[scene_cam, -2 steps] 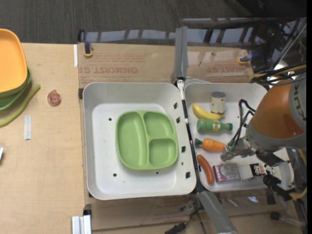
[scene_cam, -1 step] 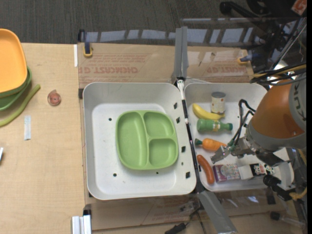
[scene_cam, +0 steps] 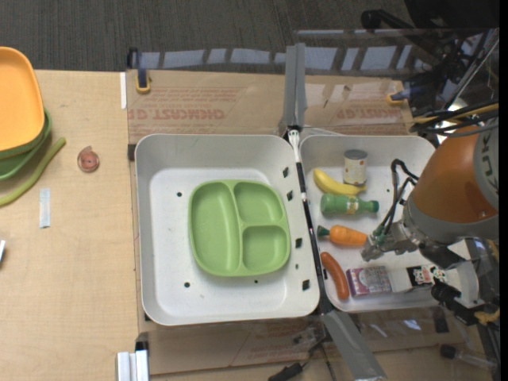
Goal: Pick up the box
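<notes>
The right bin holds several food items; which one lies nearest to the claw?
The box, flat near the bin's front wall, just below the claw. The carrot is slightly farther; banana, bottle and can lie farther back.

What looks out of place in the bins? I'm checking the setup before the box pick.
Nothing stands out. The green plate lies flat in the left bin; the can stands upright; the box and toy foods lie apart in the right bin.
</notes>
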You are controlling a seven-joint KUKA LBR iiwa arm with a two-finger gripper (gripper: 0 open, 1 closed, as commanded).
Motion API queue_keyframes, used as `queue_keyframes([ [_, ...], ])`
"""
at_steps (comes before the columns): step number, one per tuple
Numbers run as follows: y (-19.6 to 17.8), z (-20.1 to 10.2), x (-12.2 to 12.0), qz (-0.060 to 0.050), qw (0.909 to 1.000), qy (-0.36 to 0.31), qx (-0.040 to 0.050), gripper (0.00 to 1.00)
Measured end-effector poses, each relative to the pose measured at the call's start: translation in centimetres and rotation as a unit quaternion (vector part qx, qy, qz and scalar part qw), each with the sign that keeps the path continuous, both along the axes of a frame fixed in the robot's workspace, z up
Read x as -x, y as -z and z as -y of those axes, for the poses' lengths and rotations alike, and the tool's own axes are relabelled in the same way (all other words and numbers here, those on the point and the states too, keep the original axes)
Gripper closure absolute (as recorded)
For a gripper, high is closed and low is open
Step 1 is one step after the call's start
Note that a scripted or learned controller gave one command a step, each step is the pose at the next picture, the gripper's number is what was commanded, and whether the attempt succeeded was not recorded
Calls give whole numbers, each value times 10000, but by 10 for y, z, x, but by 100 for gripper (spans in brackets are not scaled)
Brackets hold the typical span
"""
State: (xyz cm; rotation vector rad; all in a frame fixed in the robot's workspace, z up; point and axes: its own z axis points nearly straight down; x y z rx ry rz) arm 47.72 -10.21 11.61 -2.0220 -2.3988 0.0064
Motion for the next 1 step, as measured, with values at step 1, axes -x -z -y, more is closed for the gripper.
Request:
queue_keyframes([
  [1, -8, 1, 0, -5, 10000, 2, 4, 100],
])
